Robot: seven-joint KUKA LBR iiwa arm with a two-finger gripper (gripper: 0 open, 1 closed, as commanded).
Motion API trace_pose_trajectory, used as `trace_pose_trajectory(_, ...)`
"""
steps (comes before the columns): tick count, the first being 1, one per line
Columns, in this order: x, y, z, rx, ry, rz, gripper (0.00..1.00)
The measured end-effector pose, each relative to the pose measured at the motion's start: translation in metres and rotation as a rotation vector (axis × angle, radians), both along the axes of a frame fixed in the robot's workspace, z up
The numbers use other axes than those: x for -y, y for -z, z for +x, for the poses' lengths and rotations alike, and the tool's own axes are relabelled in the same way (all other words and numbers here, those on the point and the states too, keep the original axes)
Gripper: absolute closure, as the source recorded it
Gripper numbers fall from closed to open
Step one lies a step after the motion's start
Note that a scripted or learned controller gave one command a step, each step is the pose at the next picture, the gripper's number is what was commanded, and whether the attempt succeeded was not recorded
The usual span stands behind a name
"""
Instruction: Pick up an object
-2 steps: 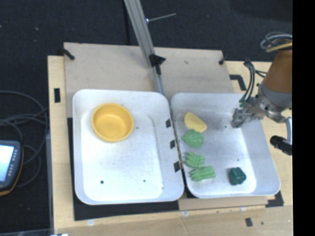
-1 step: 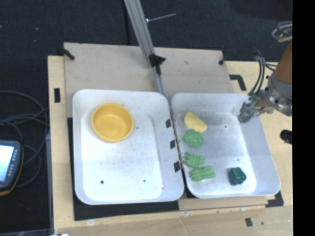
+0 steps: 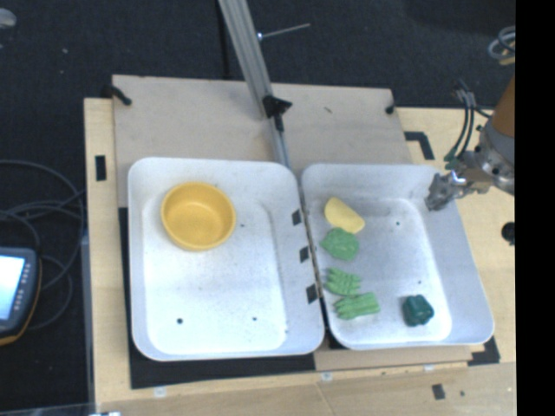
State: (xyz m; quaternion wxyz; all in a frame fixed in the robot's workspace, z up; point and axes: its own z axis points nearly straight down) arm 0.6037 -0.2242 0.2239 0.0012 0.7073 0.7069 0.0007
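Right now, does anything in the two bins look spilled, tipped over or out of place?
Nothing stands out. The yellow bowl sits upright in the left bin, and the small toys lie loose in the right bin. The hand hovers at that bin's far right corner.

Well to the left of the pincer, which looks like dull grey metal, the yellow bowl has a smooth, faintly shiny plastic look; the left bin under it and the right bin just below the pincer are matt white, seemingly plastic, speckled with fine dark marks. Lower left of the pincer the yellow piece looks smooth, the three green pieces bumpy or ridged and matt; the dark green block below it shows a slight gloss. The bench looks like pale unvarnished wood; the slanted rail up to the left looks like brushed metal.
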Motion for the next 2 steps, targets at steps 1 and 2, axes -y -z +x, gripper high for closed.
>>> trace_pose_trajectory(1, -0.048, -0.012, -0.002, 0.000, -0.003, 0.001, 1.00)
trace_pose_trajectory(2, -0.102, -0.003, 0.002, -0.002, -0.004, 0.001, 1.00)
